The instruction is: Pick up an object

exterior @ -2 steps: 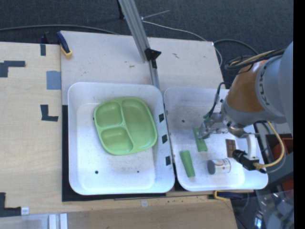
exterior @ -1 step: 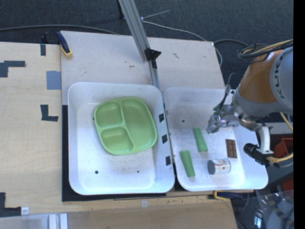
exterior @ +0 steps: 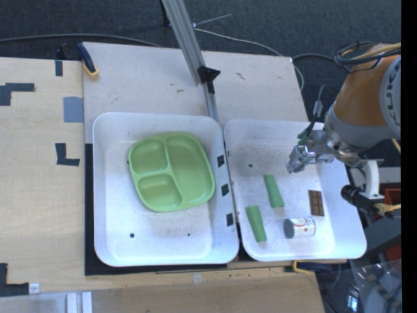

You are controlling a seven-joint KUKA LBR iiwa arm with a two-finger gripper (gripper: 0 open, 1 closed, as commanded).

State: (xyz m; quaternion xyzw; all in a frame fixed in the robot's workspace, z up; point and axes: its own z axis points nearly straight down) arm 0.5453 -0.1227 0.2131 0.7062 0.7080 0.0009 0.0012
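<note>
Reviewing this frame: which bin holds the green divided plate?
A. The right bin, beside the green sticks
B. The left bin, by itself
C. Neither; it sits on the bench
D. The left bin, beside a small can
B: the plate lies alone in the left bin, while the two green sticks, the can and a brown bar lie in the right bin.

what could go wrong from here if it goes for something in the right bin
The gripper hangs above bare bin floor, so closing there would probably catch nothing. The two green sticks lie flat and slim; fingers might slide past them. The small can lies on its side near the brown bar and could roll away if nudged.
</note>
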